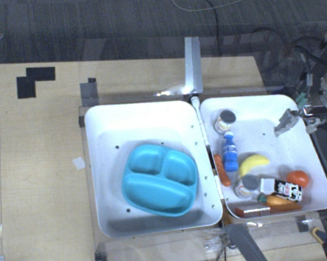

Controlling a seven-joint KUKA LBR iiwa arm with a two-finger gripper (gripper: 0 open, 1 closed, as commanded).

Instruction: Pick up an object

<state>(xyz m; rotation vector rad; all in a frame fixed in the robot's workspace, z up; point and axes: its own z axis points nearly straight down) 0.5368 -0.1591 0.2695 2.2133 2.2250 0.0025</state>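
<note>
Nearest the camera, along the front edge of the right-hand shallow white bin (323, 195), lie a thin red pen-like stick (252, 210) and an orange carrot-shaped toy (282, 202), with a small black-and-white patterned box (287, 189) just behind the carrot and touching it. A round red-orange tomato-like ball (298, 178) sits near the bin's front right corner. Left of the box stands a small grey-lidded jar (247, 185), and just behind it rests a yellow banana-shaped toy (253, 163). A blue plastic bottle with a white cap (230, 153) lies lengthwise close to the bin's left wall, with a slim orange-red stick (222, 170) between it and that wall. Further back, near the rear left corner, sits a round metal-topped tin (226, 119).

The left-hand shallow white bin (101, 161) holds one turquoise three-compartment plastic tray (159, 178), lying flat and slightly turned, toward the bin's front and middle.

The two-finger gripper (284, 123) hangs over the right bin's rear right corner, above bare floor and well apart from every object. Nothing lies between its fingers; whether they are spread or closed cannot be told.
</note>
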